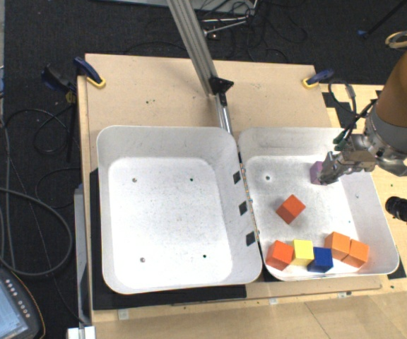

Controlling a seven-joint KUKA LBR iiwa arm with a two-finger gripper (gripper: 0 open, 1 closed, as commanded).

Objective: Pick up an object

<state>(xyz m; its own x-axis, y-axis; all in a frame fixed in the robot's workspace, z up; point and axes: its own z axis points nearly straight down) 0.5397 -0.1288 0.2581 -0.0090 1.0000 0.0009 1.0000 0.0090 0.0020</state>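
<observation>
Seen from above at a slant, two shallow white bins sit side by side. In the right bin (373,210), the gripper (328,174) hangs low at the far side, touching or just beside a small purple object (316,169); whether it pinches it cannot be told. Nearer lie an orange cube (290,208) alone, then a row: orange block (281,254), yellow cube (303,250), blue cube (322,259), two orange blocks (347,248). These look light, rigid; flat opposite faces suit gripping.
</observation>
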